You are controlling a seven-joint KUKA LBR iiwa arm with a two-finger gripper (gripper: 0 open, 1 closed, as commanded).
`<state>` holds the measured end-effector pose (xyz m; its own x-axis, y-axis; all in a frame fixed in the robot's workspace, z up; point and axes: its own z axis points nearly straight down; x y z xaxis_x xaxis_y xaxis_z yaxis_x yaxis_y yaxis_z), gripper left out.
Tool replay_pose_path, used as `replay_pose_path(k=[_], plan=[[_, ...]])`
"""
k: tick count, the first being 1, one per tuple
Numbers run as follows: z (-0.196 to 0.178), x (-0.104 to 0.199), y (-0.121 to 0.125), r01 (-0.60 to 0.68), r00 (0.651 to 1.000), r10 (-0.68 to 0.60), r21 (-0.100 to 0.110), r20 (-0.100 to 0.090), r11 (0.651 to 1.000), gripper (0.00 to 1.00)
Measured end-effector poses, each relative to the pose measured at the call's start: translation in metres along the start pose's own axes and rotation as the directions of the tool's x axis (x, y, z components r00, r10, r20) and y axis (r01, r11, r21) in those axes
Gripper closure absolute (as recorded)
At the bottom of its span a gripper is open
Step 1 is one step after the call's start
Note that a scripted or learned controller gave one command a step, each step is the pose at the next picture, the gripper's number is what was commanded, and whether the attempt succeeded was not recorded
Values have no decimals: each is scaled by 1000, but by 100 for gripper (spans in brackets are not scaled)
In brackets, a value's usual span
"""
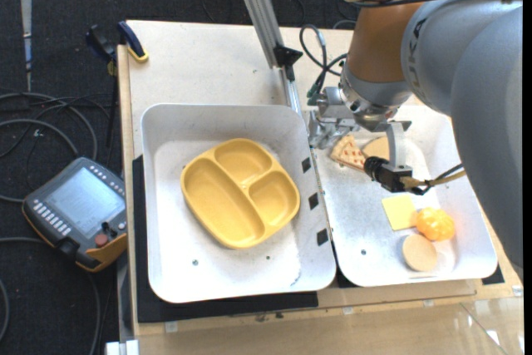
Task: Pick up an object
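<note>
My gripper [326, 131] hangs low over the far left corner of the right bin [366, 249], close to the wall between the two bins. Just right of it lies a toy pizza slice [348, 152], orange with red spots, touching or nearly touching the gripper's tip. The wrist and a black cable plug [384, 171] hide part of a tan piece [376, 147] beside the slice. Nearer the front of the same bin lie a yellow square slab [399, 212], an orange fruit [435, 224] and a round tan disc [421, 253]. Nothing shows held in the gripper.
The left bin [162, 179] holds a yellow divided plate [241, 191]. A metal camera pole [262, 8] rises slantwise behind the bins. A teach pendant [79, 212] and cables lie on the floor at left. The arm's grey body [474, 62] covers the right bin's far right side.
</note>
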<state>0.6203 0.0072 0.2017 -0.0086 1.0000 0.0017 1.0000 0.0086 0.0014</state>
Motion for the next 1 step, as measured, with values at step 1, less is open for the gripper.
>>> replay_pose_path(k=[1], plan=[[-4, 49, 25, -1, 1000, 1, -2, -1, 1000, 100]])
